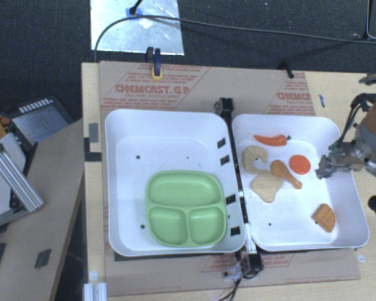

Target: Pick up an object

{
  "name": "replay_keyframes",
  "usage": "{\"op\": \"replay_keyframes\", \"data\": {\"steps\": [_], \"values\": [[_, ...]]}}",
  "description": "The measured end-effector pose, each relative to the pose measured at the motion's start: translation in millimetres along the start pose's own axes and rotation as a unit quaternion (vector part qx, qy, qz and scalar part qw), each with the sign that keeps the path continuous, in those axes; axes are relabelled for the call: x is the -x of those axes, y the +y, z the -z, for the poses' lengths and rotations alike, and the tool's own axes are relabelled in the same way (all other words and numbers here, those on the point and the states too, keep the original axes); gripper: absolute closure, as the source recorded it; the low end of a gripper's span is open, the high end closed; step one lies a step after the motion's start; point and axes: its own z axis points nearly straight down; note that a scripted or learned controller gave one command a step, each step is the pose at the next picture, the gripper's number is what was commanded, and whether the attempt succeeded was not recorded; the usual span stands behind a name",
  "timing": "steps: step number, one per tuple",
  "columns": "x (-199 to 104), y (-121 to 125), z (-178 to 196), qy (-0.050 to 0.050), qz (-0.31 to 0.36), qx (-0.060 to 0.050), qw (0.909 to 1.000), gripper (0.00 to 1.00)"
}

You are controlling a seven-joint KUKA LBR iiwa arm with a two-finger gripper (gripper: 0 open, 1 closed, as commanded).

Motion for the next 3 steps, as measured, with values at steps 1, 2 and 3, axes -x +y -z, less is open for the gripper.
{"op": "replay_keyframes", "data": {"steps": [1,2,3], "values": [[7,1,63,0.0,0.0,0.0,1.0,1.0],[7,3,96,0.0,0.001,0.0,1.0,1.0],[-52,16,84,0.002,0.003,-0.002,1.0,1.0]]}}
